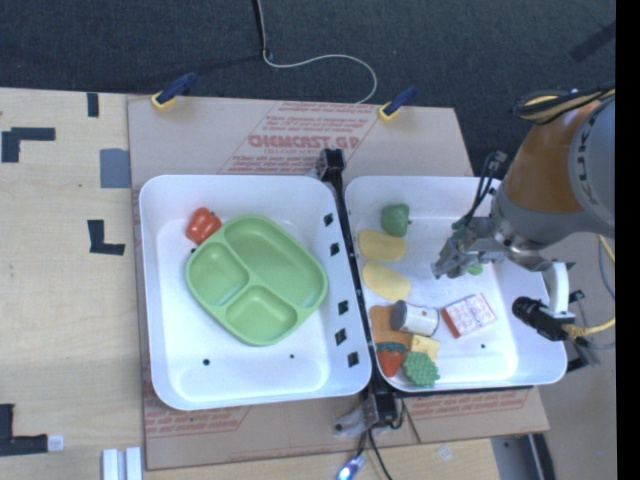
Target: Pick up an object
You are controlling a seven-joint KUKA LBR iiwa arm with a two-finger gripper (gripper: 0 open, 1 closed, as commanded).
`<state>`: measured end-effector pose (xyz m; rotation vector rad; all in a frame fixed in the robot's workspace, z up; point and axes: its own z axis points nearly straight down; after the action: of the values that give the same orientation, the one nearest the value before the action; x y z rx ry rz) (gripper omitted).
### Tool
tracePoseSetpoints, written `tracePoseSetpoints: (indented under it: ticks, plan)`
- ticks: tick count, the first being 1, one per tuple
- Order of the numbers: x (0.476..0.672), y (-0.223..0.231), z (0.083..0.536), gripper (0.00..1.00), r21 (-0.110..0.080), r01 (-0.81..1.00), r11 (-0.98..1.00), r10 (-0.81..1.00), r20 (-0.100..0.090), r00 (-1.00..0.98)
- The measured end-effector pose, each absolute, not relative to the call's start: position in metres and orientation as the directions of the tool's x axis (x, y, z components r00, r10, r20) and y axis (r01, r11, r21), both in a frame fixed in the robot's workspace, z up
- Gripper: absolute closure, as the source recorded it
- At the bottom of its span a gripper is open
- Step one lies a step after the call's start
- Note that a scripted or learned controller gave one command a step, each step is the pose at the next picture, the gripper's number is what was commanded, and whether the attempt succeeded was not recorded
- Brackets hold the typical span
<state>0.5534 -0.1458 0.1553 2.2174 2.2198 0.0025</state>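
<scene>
Plainly the arm (560,168) had to settle lower and squarely over one item in the right bin (500,363). Its pincer (455,258) hung above bare floor, its spread too blurred to tell. Nearest lay a red-and-white packet (468,314), just below; its print was unreadable. A green piece (395,218) sat farther left.

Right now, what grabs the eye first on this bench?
The big green divided plate lies tilted in the left bin, with a small red toy at its upper-left corner. In the right bin, the grey-and-orange arm's gripper hangs beside a jumble of toy foods.
</scene>
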Motion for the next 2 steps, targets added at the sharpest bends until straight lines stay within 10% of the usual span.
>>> tracePoseSetpoints:
  ticks: [2]
  plan:
    - [0.547,-0.143,0.225,1.0,0.001,1.0,0.001,1.0,0.0,-0.001]
